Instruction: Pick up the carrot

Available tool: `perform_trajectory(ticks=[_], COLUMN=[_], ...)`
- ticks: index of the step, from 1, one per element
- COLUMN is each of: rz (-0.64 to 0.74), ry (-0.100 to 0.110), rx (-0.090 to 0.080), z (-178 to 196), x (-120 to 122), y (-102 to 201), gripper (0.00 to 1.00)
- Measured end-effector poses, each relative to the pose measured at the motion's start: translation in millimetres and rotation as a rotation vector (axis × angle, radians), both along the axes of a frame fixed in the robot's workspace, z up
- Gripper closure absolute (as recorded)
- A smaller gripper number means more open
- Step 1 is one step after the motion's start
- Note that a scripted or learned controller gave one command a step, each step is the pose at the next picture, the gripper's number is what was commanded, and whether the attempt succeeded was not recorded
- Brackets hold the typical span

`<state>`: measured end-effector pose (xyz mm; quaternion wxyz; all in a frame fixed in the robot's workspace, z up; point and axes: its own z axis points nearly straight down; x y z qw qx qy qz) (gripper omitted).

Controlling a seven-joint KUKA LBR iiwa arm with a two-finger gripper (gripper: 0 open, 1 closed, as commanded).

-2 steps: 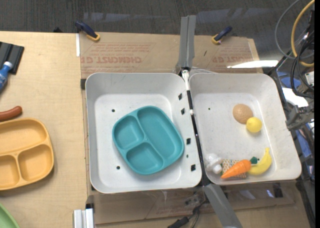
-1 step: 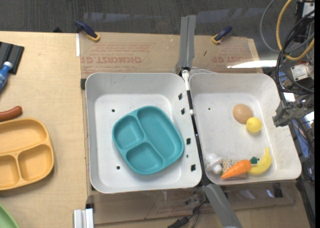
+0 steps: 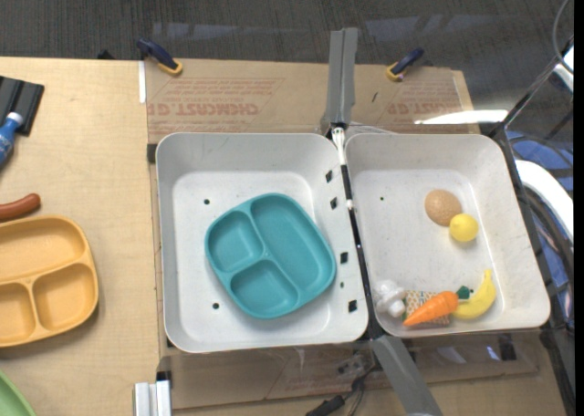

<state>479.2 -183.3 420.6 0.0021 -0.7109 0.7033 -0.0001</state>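
Your pick has not begun: the carrot (image 3: 431, 307) lies untouched at the near edge of the right bin (image 3: 415, 161), touching the banana (image 3: 479, 296), and you cannot tell the gripper's state yet

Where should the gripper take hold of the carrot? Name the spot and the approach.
Grip the carrot across its thick middle, coming straight down from above. It lies flat, tilted, near the right bin's front wall, with the banana touching its leafy end, so close the fingers across its width, away from the banana.

Upside-down "CHEMCAST GP" on cardboard (image 3: 219, 95)
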Motion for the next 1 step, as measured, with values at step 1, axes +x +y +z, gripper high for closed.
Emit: perform_trajectory(ticks=[1], rz=[0.004], ry=[-0.001], rx=[0.0], z=[21.3], x=[5.6], y=[46.7], gripper=[1.0])
